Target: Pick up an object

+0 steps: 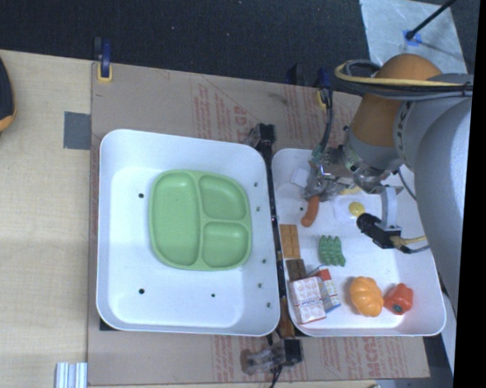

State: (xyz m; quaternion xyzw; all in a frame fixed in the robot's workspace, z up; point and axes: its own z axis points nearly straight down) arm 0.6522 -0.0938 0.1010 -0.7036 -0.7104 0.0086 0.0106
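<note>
Where pincer (319,186) hangs, orange sausage (310,210) lies just below.

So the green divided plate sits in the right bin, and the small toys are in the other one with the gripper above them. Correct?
Not quite. The camera view shows the green divided plate in the left bin, not the right one. The small toys, such as the orange pepper and green block, lie in the right bin, with the gripper above them.

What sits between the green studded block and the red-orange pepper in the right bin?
In the camera view, an orange pepper lies between the green block and the red-orange pepper.
</note>
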